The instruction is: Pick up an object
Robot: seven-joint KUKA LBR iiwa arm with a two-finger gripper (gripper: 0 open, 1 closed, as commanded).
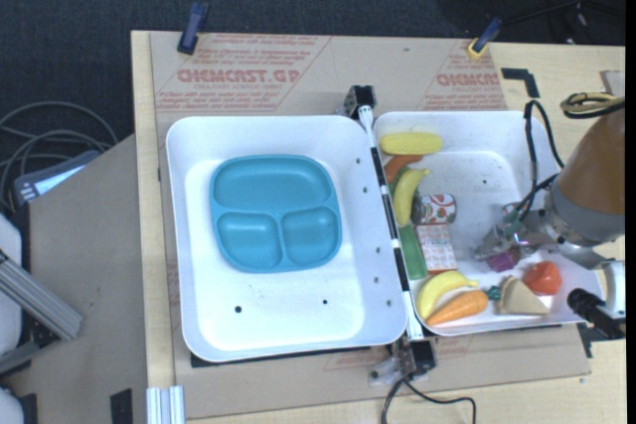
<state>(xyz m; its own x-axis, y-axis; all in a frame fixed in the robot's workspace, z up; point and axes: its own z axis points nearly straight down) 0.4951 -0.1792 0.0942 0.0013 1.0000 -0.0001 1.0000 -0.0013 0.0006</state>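
Two white bins sit side by side on the desk [149, 213]. The left bin [189, 213] holds a blue divided tray [275, 212]. The right bin [497, 139], at the frame's right, holds yellow bananas [409, 143], a carrot [459, 307], a tomato [543, 277] and a small can [437, 209]. The end effector [505, 235] reaches in from the right edge, low over a purple piece [500, 261]; whether it grips anything cannot be told.

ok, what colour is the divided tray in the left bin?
Light blue tray, clearest in the camera view.
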